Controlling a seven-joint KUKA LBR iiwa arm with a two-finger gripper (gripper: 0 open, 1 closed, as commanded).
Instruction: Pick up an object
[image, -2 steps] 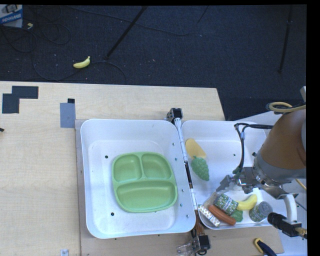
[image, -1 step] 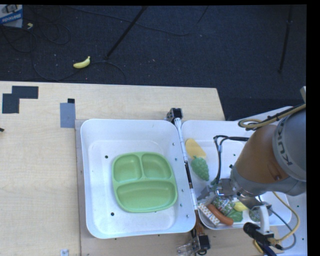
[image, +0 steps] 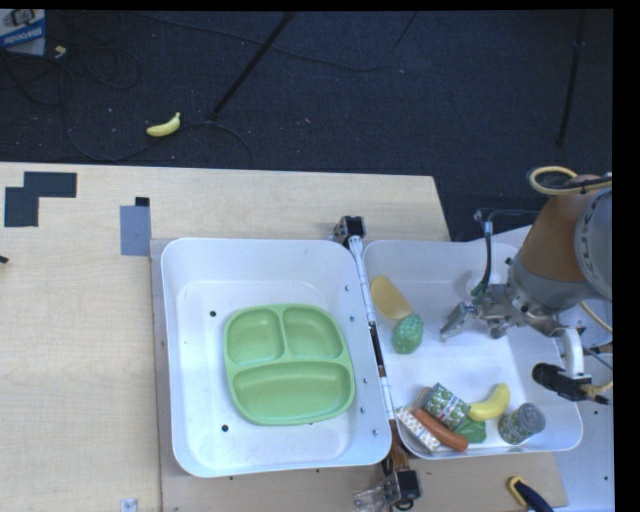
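a pale wooden bench (image: 70, 340) meets dark carpet (image: 330, 100) — a stray yellow banana (image: 164, 125) lies there, far from the pincer (image: 468, 318). the pincer's fingers are spread with nothing between them; a bumpy green berry (image: 407, 334) sits just beside — a smooth, sectioned green plate (image: 289, 362) fills the farther bin (image: 190, 300).

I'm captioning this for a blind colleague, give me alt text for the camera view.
A grey robot arm reaches from the right, its gripper hanging above the right bin near a green ball and yellow object. A banana and other toy food cluster at that bin's near edge; the left bin holds a green divided plate.
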